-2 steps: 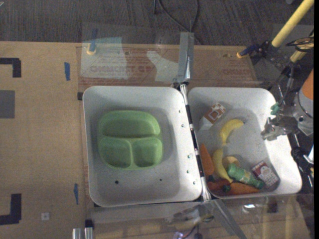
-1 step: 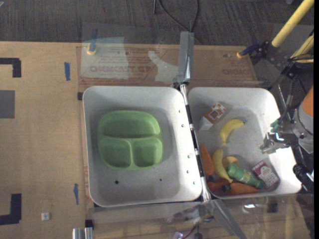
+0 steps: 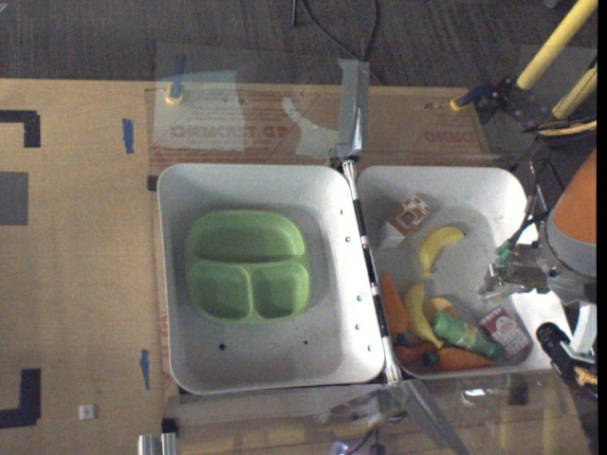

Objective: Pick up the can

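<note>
- Two white bins sit side by side; the can (image 3: 505, 332), red and white, lies in the right bin (image 3: 474, 183), at its near right corner; just beside a green bottle (image 3: 467, 335).
- The gripper (image 3: 512, 275) hangs just above the can, likely lining up; whether its fingers are apart cannot be told.

Two shallow white bins sit side by side on the bench. The left bin (image 3: 180, 349) holds a green divided tray (image 3: 248, 265) lying flat near its middle. The right bin (image 3: 474, 190) holds a small red-and-white carton (image 3: 409, 214) near its far side, a yellow banana (image 3: 440, 246) just below it, and a cluster along the near edge: a second banana (image 3: 418, 313), a green bottle (image 3: 465, 335), orange carrots (image 3: 462, 358) and a red-and-white can (image 3: 504, 330) at the near right corner. The gripper (image 3: 507, 278) hangs over the right side of this bin, just above the can.
</note>
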Motion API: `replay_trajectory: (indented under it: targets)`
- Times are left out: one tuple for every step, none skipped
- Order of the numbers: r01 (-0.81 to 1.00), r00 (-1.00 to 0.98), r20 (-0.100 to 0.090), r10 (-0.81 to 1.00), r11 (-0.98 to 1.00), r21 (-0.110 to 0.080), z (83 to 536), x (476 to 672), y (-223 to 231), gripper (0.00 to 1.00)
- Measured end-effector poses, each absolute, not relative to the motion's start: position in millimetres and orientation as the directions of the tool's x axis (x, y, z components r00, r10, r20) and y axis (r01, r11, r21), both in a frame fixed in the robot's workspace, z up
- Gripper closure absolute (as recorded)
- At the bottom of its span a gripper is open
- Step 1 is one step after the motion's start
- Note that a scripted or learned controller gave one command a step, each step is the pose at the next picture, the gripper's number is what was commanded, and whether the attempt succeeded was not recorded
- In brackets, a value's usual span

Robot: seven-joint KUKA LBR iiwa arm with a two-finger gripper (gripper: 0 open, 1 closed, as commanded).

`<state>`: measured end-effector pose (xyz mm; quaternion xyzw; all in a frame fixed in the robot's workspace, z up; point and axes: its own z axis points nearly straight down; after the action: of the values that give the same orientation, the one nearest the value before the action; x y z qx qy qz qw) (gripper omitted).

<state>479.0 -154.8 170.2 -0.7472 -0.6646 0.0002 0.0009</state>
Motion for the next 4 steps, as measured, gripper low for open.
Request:
replay_trajectory:
  targets:
    - [0.993,0.116,0.002,0.993,-0.116,-0.003,169,479.2,-140,1.00]
    - [0.999,-0.033,0.001,0.999,0.033,-0.001,125,478.8,-198,1.00]
    - [0.993,-0.120,-0.002,0.993,0.120,0.003,92,545.3,-222,1.00]
    - [0.960,-0.282,-0.005,0.960,0.282,0.004,101,580.9,-223,1.00]
